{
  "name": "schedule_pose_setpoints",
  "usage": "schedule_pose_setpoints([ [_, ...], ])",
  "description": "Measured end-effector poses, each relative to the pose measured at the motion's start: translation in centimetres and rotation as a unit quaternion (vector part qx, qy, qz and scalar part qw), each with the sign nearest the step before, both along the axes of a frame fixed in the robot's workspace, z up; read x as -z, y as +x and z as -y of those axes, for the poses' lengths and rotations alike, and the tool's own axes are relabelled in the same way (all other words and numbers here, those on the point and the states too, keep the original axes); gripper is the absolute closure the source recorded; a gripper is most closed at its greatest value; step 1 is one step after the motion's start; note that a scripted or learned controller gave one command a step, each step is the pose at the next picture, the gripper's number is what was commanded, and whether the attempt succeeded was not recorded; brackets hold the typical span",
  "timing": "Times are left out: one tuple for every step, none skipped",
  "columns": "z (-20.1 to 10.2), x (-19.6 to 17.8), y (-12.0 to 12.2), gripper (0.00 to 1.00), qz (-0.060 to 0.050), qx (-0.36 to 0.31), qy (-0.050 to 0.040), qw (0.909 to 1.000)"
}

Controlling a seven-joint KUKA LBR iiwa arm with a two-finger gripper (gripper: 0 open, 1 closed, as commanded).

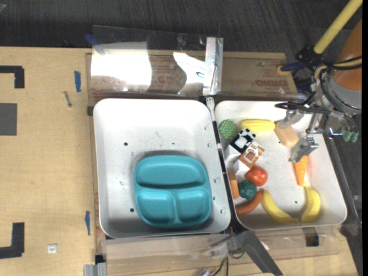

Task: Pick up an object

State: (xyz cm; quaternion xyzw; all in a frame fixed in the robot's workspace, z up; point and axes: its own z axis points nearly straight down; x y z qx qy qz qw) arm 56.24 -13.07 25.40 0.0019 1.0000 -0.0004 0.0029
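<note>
Flanking a tan bench point(40, 154), two white bins point(109, 154) sit before dark carpet point(172, 4); pincer point(303, 145) state unclear.

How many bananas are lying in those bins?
2, both in the right bin: a curved banana along its near edge and a smaller banana near its far wall. Others could hide under the toy pile.

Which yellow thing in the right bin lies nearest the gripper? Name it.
The curved yellow banana along the right bin's near edge: its right end rises just below the gripper. The smaller straight yellow piece lies further off, by the green ball.
</note>
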Motion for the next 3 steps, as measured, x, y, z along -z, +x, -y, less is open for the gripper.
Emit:
schedule_pose_setpoints([
  [6.0, 11.3, -4.9, 0.00, -0.004, 0.042, 0.0006, 0.9991],
  [9.1, 16.5, -1.3, 0.00, 0.003, 0.044, -0.0007, 0.9990],
  [9.1, 15.1, -0.8, 1.00, 0.010, 0.042, -0.0032, 0.9991],
])
